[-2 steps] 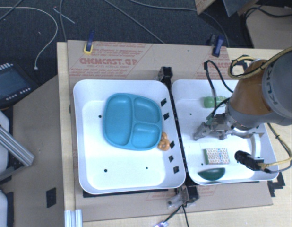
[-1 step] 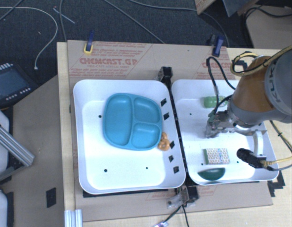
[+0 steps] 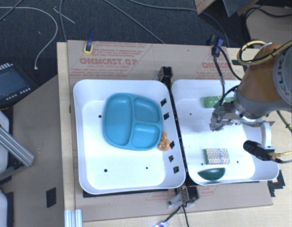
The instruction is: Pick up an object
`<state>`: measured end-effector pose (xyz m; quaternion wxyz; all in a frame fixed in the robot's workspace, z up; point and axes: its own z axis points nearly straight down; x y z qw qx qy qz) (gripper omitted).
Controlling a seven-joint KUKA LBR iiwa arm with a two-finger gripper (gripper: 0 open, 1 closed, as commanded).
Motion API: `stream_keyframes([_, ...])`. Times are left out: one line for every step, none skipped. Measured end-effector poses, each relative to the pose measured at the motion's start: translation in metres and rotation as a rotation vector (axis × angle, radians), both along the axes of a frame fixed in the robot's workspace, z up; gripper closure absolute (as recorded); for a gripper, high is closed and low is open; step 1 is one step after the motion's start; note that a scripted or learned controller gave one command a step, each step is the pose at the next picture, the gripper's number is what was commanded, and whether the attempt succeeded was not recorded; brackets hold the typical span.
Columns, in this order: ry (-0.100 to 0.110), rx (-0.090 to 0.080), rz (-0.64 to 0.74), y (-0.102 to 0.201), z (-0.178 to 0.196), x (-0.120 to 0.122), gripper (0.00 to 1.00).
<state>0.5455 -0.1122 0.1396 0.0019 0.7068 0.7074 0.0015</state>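
Printed in red across the cardboard sheet [image 3: 136, 56] under the bins, near the top of the frame, is a word that reads roughly "CHEMCAST", followed by letters too faint to make out; a second red print at upper right is partly hidden by a black cable [image 3: 222, 72]. Two white bins sit side by side in the middle of the frame. Lying in the left bin [image 3: 89, 141] is a blue divided plate [image 3: 133, 121], its three compartments facing up, with a small orange-brown lump [image 3: 163, 142] touching its lower right edge. Along the bottom of the right bin [image 3: 193, 103] lie a small speckled block [image 3: 216, 155], whose long axis runs left to right across the frame, and just below it a dark green bowl-like piece [image 3: 211, 174] resting against the bin's lower wall, likewise wider than it is tall. A light green object [image 3: 211, 101] lies in the upper part of this bin, partly covered by the arm, so its shape and direction cannot be told. Entering from the right, the grey arm with its orange band [image 3: 259, 77] reaches over the right bin, and the gripper [image 3: 218, 123] hangs between the light green object and the speckled block, apart from the block. Whether its pincer is wide or narrow cannot be told from this slant. A blue clip [image 3: 90, 45] marks the cardboard's upper left edge.
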Motion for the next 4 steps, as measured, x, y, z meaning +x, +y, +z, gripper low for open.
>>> stream_keyframes([0.001,0.0,0.0,0.0,0.043,-0.002,1.0])
stream_keyframes([-0.002,0.0,0.001,0.008,0.09,0.003,1.0])
stream_keyframes([0.003,0.001,0.004,0.05,0.086,0.015,1.0])
stream_keyframes([0.002,0.002,0.004,0.092,0.091,0.035,1.0])
